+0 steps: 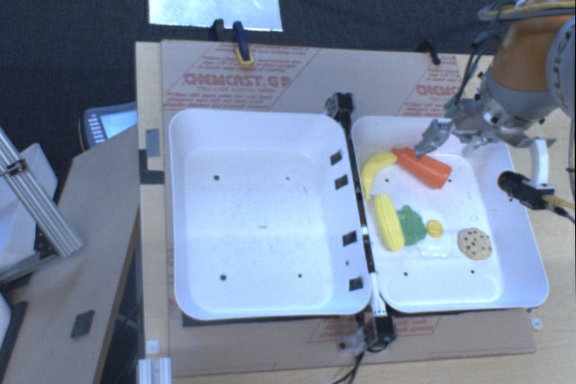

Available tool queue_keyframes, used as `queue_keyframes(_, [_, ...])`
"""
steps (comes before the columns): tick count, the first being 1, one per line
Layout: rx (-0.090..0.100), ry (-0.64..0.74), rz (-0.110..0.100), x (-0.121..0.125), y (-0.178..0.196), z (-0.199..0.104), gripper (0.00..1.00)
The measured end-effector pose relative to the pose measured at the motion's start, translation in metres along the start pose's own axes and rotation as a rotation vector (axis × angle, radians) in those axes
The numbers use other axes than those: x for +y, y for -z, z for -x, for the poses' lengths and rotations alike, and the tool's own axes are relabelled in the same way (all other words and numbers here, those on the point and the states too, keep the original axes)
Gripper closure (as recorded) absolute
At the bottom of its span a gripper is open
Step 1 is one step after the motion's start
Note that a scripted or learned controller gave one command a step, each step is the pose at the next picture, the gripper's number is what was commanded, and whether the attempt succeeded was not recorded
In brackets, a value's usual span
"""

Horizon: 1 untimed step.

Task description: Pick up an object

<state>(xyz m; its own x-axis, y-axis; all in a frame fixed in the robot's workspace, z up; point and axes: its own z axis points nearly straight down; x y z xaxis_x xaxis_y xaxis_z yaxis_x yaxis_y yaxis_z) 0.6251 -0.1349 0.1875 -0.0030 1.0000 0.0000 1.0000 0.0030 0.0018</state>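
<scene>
The right bin [526, 279] holds several toy foods. An orange carrot [425, 167] lies at its back, touching a yellow banana [376, 168] on its left. In front of them a yellow corn cob [388, 222] rests against a green leafy piece [413, 226]. A small fried egg [434, 229] and a brown cookie [474, 243] lie to the right. My gripper [454, 141] hangs over the back of this bin, just above and behind the carrot's right end. It is open, with nothing between its fingers [434, 138].
The left bin [261, 117] stands beside the right one, and a black-clipped divider [351, 202] runs between them. Both rest on a cardboard sheet [270, 76]. The arm's orange band [526, 49] is at the upper right.
</scene>
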Motion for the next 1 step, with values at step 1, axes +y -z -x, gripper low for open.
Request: queue_keyframes(1, [0.003,0.009,0.002,0.0164,-0.0026,-0.0794,0.00])
